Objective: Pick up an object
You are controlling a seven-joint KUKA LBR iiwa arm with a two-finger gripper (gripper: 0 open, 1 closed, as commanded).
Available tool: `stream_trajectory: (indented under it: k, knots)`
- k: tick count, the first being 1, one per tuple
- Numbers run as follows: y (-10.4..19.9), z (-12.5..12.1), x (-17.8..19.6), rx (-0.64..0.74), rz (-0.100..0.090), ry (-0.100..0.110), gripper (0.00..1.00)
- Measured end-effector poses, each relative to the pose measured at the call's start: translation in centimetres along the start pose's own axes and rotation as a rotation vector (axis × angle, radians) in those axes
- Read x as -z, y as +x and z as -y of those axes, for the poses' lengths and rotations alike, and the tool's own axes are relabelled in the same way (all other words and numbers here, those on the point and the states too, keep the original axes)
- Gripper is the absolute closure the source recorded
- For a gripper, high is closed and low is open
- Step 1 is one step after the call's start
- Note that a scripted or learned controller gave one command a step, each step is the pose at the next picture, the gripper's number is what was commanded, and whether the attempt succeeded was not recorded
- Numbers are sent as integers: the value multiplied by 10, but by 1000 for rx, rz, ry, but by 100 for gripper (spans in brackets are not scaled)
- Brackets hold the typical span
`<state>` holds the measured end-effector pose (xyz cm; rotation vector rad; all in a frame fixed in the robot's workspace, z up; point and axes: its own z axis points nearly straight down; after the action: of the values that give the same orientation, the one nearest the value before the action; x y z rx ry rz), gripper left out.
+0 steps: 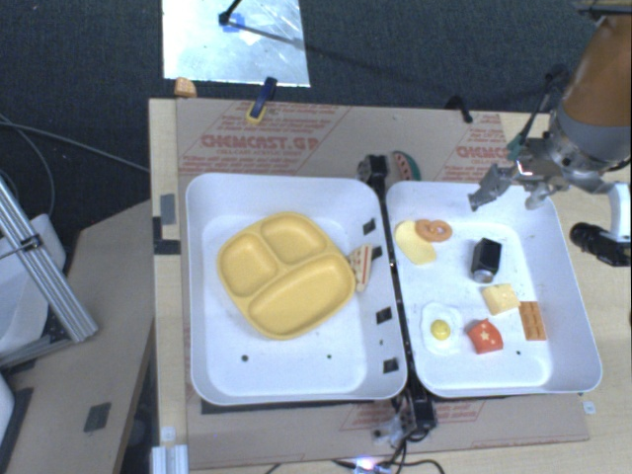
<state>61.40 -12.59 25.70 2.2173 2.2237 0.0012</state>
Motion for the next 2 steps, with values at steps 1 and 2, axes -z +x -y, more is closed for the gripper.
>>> stream_trajectory:
  k: [1, 2]
  knots:
    - [-30, -4, -138, -4, -1, 9, 0]
    - [41, -43, -101, 7, -1, -5, 0]
